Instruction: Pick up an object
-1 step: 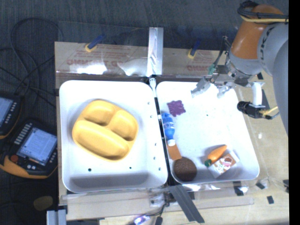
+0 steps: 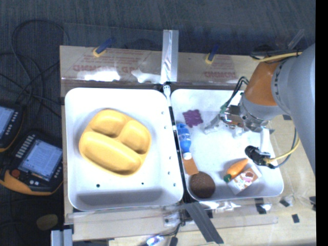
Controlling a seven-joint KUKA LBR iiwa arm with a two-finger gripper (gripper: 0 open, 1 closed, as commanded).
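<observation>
Scanning left to right: left bin (image 2: 72, 188) holds one big yellow lumpy object (image 2: 115, 140), filling most of its floor. Right bin (image 2: 277, 186) has the small stuff: blue-and-white bottle (image 2: 183, 138) lying against the left wall, orange-brown piece (image 2: 190, 164) just below it, dark brown ball (image 2: 202, 184) in the near-left corner, purple scrap (image 2: 192, 118) toward the back. Orange carrot-like toy (image 2: 236, 168) and a small white-and-red packet (image 2: 246, 179) sit touching each other near the front right.

No pick target is fixed; any of these qualifies.

Gripper (image 2: 221, 124) hangs over bare bin floor in the back middle of the right bin, just right of the purple scrap. Cannot tell how far the claw is spread, too small and pale against the white floor. Nothing visibly held.

Risks, judged: a descent here lands on empty floor or only clips the flat purple scrap, which probably slides instead of lifting. Items hugging walls leave little room. Carrot and packet touching could mean a double or knocked grab.

Arm (image 2: 287, 94) enters from the right, orange band above the wrist, wrist angled down and leftward into the bin; cable looped beside it.
</observation>
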